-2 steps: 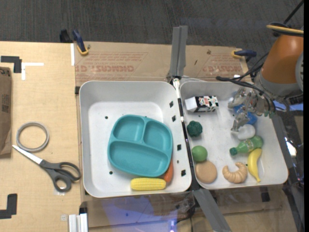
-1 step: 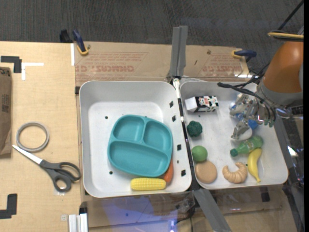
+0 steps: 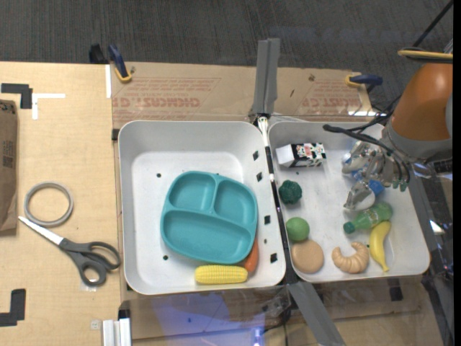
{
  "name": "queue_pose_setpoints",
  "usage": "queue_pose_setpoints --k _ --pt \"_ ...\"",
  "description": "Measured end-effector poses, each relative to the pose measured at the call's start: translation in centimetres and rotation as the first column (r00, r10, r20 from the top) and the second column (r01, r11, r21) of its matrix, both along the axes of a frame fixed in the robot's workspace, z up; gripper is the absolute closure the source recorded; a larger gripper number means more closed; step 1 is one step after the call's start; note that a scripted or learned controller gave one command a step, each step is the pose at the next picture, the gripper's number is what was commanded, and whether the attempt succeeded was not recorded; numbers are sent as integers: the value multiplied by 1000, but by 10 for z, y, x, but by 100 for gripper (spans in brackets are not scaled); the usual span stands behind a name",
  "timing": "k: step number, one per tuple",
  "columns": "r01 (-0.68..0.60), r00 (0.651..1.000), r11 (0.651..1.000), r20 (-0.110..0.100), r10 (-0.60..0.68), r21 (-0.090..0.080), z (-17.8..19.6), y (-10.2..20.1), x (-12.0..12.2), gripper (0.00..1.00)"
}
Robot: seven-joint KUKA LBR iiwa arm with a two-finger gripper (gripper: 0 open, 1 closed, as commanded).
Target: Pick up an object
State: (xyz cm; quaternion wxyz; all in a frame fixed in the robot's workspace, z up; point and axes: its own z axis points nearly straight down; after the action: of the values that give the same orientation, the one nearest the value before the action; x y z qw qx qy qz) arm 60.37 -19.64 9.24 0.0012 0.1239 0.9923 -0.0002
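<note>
A: Green bottle (image 3: pixel 368 218), that lies in the right bin (image 3: pixel 410 265), near its right wall, tilted, with a banana (image 3: pixel 379 245) touching its lower side and a croissant (image 3: pixel 351 258) just below.

B: And the arm?

A: It enters from the right, the orange band (image 3: pixel 426 103) high over the bin's edge, the wrist angled down and leftward. The gripper (image 3: pixel 360 193) hangs just above the bottle.

B: Is it clamped on anything?

A: I cannot tell; the metal parts blur together, and nothing clearly sits between them.

B: What else is in that bin?

A: A small black and white carton (image 3: pixel 302 154) near the top, a dark green broccoli (image 3: pixel 290 192) beneath it, a green ball (image 3: pixel 297 228), and a tan round piece (image 3: pixel 307 256).

B: The left bin (image 3: pixel 137 157)?

A: A teal divided plate (image 3: pixel 209 216), with a corn cob (image 3: pixel 220 274) and a carrot (image 3: pixel 251 258) at its lower edge. Scissors (image 3: pixel 75 249) and a tape roll (image 3: pixel 48 202) rest on the bench (image 3: pixel 57 143), well apart from the bins.
</note>
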Motion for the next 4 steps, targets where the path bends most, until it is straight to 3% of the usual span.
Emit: queue_pose_setpoints --k 1,2,3,4 --pt "-9 1000 1000 1 9 -1 0 -4 -29 0" --pt "215 977 977 2 -215 0 0 -18 -98 0" --pt "212 977 977 10 -212 -2 10 -17 -95 100" --pt "212 977 977 10 -212 -1 10 -17 -95 0"
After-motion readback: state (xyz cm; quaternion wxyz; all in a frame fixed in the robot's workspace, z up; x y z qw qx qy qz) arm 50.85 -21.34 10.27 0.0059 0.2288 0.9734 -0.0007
